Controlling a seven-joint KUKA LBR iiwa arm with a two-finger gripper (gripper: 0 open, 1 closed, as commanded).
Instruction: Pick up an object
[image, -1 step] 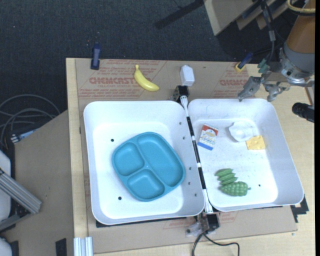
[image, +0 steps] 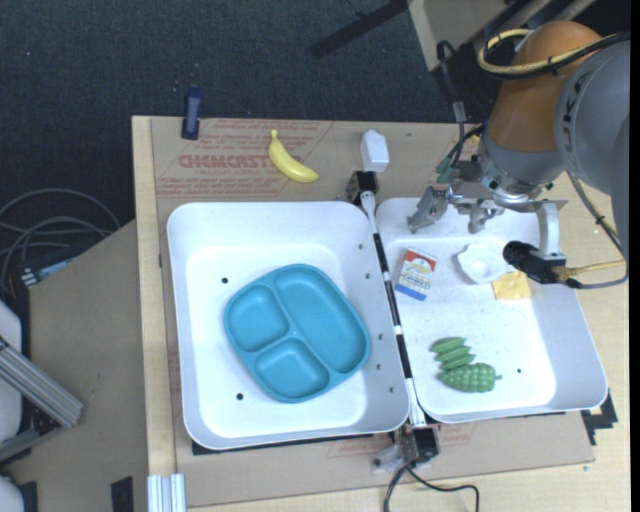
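Two white bins sit side by side on the tabletop (image: 150, 300); the right bin (image: 570, 350) holds a small carton (image: 416, 274) near its left wall, long axis roughly up-down, tilted slightly. The pincer (image: 455, 205) hovers at the bin's far edge, fingers spread wide, holding nothing. The left bin (image: 190, 240) holds a blue divided plate (image: 294, 331).

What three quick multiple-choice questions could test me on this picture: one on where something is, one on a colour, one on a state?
1. Where is the banana?
A. in the left bin
B. on the board behind the bins
C. on the tray

2. What colour is the divided tray?
A. blue
B. red
C. white

3. How does the tray sit?
A. open side up in the left bin
B. upside down
C. leaning on a wall

Answers: 1 B, it lies outside both bins; 2 A, plainly blue; 3 A, its three compartments face up.
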